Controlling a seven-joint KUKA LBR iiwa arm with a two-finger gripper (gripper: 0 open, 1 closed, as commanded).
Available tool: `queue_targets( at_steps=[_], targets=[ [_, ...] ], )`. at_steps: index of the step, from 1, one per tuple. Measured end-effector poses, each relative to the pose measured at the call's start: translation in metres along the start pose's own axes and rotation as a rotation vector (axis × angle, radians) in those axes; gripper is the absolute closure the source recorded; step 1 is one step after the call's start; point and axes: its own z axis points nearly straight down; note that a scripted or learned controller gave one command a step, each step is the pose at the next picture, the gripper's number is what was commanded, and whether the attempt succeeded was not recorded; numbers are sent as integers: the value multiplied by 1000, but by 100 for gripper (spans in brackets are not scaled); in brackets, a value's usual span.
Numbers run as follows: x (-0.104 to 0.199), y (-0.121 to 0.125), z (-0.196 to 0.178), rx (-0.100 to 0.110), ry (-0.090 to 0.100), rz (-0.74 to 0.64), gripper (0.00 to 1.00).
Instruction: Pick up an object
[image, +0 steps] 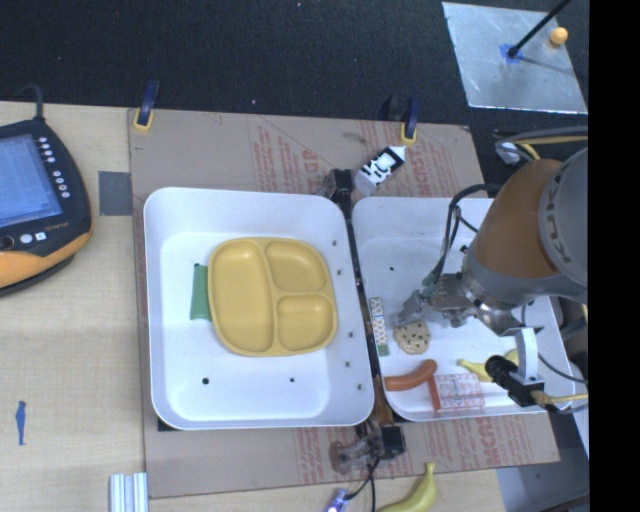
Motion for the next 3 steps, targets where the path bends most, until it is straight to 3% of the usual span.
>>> queue_targets(
  at_steps=[1, 2, 3],
  targets=[
    [-1, 0, -10, 1, 0, 0, 100],
    [-1, 0, -10, 1, 0, -1, 0],
    [6, -21, 18, -4, 0, 2, 0]
  ],
)
